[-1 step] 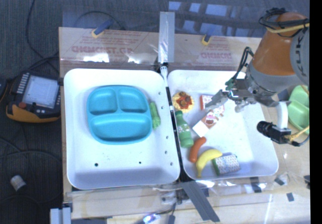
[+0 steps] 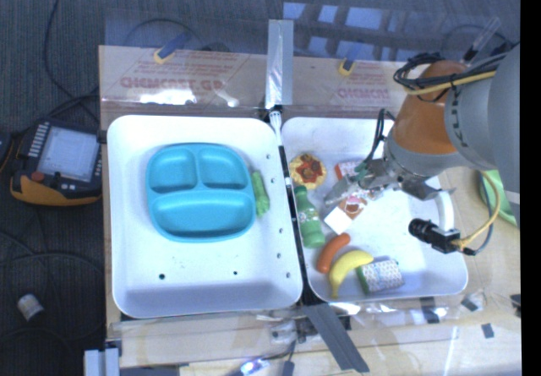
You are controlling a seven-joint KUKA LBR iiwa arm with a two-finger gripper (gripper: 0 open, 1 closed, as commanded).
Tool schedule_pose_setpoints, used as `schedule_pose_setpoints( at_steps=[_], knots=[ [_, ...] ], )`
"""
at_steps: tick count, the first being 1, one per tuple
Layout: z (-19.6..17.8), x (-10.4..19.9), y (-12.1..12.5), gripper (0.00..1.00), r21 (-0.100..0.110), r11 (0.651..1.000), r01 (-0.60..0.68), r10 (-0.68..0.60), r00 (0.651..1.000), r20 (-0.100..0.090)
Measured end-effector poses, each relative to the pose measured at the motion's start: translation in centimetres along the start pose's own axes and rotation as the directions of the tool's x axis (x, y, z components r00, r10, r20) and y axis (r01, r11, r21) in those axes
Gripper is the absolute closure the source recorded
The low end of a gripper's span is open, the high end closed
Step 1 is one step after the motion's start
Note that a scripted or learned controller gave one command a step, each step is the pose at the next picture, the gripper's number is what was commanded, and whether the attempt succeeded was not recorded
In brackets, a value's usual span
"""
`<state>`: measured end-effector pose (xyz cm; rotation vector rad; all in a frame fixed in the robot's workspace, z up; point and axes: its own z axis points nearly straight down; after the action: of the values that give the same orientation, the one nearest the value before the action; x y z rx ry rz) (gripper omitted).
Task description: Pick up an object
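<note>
From my station I see dark grey carpet with loose cables around the bench, and a handheld pendant [image 2: 52,165] at the frame's left edge. The left bin [image 2: 135,273], smooth white plastic, holds a glossy blue divided tray [image 2: 201,191]. In the right bin [image 2: 439,277], lower centre-right of the frame, lie a curved yellow banana [image 2: 347,267], an orange carrot-like piece [image 2: 332,252] and a green bottle [image 2: 309,225]. The gripper [image 2: 359,182] sits low over this clutter; I cannot tell its grip.
</note>
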<state>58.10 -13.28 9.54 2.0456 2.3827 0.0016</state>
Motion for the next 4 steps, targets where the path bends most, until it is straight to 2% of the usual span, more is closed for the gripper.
schedule_pose_setpoints(
  at_steps=[1, 2, 3, 4],
  knots=[
    [0.6, -0.1, 0.6, 0.00, -0.008, 0.977, -0.213, 0.213, 0.977, 0.001],
    [0.5, 1.3, -1.7, 0.00, -0.015, 0.909, -0.416, 0.416, 0.909, 0.002],
    [0.5, 4.4, -7.8, 0.00, -0.012, 0.934, -0.357, 0.357, 0.934, 0.002],
    [-0.5, 4.5, -7.6, 1.00, -0.016, 0.935, -0.356, 0.356, 0.935, 0.001]
  ],
)
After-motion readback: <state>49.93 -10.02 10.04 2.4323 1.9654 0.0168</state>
